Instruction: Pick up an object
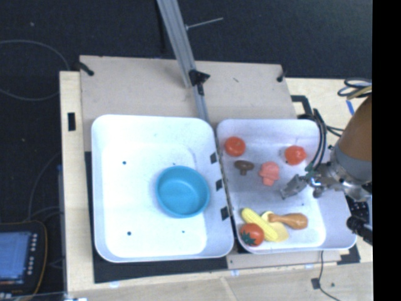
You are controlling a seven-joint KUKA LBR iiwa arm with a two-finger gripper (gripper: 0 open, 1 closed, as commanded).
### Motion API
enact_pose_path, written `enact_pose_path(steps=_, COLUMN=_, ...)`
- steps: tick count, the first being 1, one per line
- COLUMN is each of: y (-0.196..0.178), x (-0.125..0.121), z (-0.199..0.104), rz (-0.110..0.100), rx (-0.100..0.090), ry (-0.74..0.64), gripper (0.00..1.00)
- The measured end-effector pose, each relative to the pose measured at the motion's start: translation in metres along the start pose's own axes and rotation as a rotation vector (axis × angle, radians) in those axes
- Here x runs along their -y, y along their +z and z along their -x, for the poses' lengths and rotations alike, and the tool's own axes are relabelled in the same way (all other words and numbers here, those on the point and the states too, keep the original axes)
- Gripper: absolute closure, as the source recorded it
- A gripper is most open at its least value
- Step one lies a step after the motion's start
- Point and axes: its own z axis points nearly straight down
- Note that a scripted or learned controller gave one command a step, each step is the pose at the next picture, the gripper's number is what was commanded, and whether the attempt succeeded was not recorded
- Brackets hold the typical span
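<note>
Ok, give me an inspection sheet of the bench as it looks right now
Surface: bench bears a left bin and a right bin side by side.
Job's things: right bin holds an orange ball, a red ball, a brown mushroom, a pink toy, a corn cob, a tomato and a drumstick.
Clutter: blue bowl in the left bin.
Grippers: gripper low over the right bin, right of the pink toy, with nothing between its fingers.
Cables: black cable along the arm; thin wires on the dark floor.
Surroundings: metal pole, screen at lower left.
</note>
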Motion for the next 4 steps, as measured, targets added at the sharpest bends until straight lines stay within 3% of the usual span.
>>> enact_pose_path(steps=1, y=0.052, x=-0.003, z=0.011, rz=0.0, rx=0.001, ry=-0.002, gripper=0.0)
enact_pose_path(steps=2, y=0.037, x=-0.006, z=0.012, rz=0.01, rx=0.001, ry=0.004, gripper=1.0)
enact_pose_path(steps=4, y=-0.086, x=-0.019, z=0.014, rz=0.01, rx=0.0, ry=-0.007, gripper=1.0)
